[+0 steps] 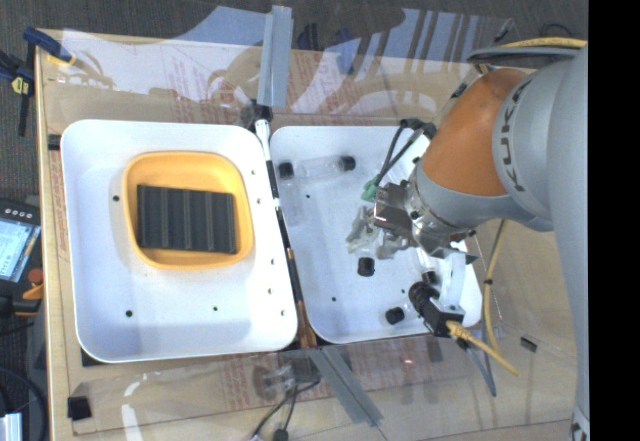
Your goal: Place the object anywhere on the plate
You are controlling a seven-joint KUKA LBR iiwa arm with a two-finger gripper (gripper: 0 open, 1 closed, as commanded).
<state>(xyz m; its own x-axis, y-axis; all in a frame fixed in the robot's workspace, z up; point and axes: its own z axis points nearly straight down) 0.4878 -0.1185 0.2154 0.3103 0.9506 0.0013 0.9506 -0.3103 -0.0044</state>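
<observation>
Plate, yellow with a dark ribbed block lying in it, sits in my left bin; my arm hangs over the right bin. Gripper is low over that bin's middle, and I cannot tell how it stands or whether it has anything; a clear tube with dark caps lies near the bin's far edge, well apart from the plate; small dark bits lie just beside the gripper.
</observation>
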